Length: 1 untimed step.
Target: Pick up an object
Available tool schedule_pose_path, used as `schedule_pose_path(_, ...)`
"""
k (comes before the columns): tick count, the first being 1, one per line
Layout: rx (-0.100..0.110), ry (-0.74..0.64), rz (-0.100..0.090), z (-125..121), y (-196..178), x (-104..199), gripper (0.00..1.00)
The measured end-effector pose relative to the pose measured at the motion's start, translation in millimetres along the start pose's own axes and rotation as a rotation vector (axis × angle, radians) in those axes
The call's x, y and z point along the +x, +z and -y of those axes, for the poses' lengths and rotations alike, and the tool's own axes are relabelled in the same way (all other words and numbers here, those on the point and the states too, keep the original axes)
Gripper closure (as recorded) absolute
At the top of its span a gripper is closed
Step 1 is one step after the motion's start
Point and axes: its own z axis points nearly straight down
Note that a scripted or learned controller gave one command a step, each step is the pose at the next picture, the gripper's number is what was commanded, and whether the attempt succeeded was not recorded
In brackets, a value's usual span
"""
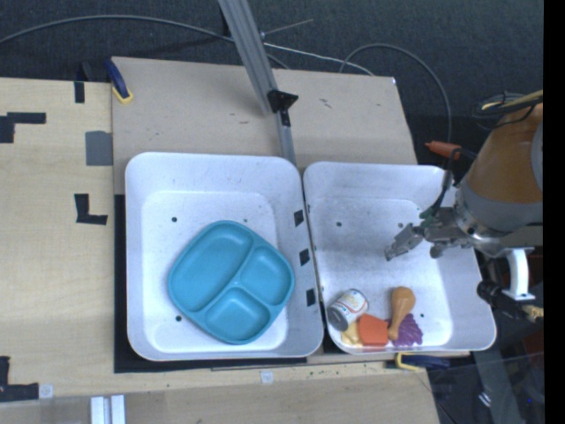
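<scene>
One fixed camera looks down aslant on both bins (221,168).

Grey arm (494,208), orange band above wrist, dark metal jaws

What you can't really make out from up here

The arm (505,170) gets chopped off at the right edge, so only the wrist end with its orange band is in shot, and the tool (415,238) over the right bin (371,188) is small and dark enough that I can't tell how its fingers stand. Down in that bin's near corner the yellow piece (351,333) is mostly buried under the orange block (373,329) and the little can (348,306), so no clue what it is. The purple thing (410,332) is too blurry to name. The slanted metal pole (250,42) runs out the top edge, and the table (53,237) is cut at the left.
</scene>
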Motion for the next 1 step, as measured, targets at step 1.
schedule_pose_path(1,0.001,-0.001,-0.001,1.1,64.7,-0.7,0.00)
